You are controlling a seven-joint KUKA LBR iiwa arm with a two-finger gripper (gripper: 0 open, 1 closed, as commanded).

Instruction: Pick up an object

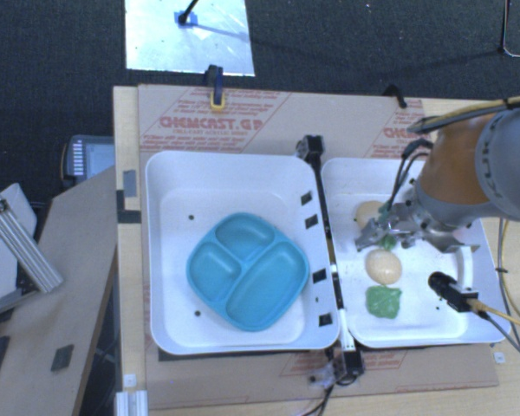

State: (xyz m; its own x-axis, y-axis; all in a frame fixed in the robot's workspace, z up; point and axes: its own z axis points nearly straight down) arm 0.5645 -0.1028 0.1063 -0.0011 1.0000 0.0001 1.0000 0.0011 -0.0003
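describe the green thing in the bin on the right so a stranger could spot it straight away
Find the right white bin, under the arm's gripper. Near its front edge lies a small green object, just below a cream egg-shaped object. It is the only flat, crumpled-looking green piece there; its neighbours are pale and rounded.

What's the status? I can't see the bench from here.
Gripper low in right bin, fingers unclear. Cream egg just below it, not seen held. Green lump beside egg. Blue tray in left bin.
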